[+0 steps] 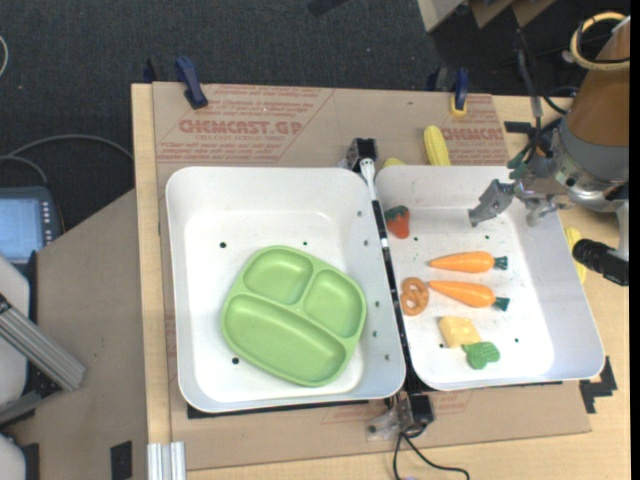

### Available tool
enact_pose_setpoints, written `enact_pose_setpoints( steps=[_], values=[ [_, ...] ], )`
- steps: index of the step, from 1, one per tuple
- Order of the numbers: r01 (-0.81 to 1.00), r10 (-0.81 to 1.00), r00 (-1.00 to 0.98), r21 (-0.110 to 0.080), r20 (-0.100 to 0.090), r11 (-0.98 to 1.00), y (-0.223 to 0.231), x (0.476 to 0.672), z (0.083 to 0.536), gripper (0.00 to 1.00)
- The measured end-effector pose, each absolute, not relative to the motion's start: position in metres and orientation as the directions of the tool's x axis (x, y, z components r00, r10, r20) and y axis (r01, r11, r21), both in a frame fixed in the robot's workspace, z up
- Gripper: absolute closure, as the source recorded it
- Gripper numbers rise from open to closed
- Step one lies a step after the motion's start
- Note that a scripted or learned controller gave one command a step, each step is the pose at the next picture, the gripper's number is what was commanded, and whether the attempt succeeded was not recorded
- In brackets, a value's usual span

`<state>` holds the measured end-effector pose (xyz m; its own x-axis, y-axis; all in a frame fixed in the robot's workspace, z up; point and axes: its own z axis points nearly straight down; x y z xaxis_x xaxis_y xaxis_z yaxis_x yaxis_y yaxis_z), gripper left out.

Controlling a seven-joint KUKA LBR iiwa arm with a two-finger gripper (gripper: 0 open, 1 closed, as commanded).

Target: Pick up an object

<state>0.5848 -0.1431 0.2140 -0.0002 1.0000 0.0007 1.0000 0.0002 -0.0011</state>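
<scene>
Your gripper (512, 200) hangs over the far end of the right bin (560, 353), reaching in from the right, and you can see two grey fingers (490, 206) spread apart with nothing between them, so it is open and empty. The grey wrist and the orange band of the arm (600, 108) rise behind it at the view's right edge.

Take the upper carrot (465, 262) as your landmark: it lies across the middle of the right bin, orange with a green stub at its right end. The gripper sits above and a little to the right of it, clearly apart, not touching. Just below that carrot lies a second carrot (468, 293), roughly parallel and near it. To the lower left of the upper carrot, beside the second one's left tip, you'll find a small pretzel (414, 295). Further below are a yellow cheese-like block (458, 330) and a green piece (482, 355) touching its lower right corner. Up and to the left of the upper carrot, close to the bin's left wall, sits a small orange-red item with a dark green top (398, 221).

Well to the left of the carrot, the left bin (190, 268) holds a green divided plate (293, 314). Beyond the right bin's far rim, a yellow corn cob (436, 145) rests on the cardboard sheet (250, 118).
</scene>
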Motion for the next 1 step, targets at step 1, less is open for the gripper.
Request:
enact_pose_setpoints(
  steps=[1],
  values=[
    [1.0, 1.0, 0.001, -0.011, 0.004, -0.001, -0.1367, 0.5477, 0.1029, 0.0]
  ],
)
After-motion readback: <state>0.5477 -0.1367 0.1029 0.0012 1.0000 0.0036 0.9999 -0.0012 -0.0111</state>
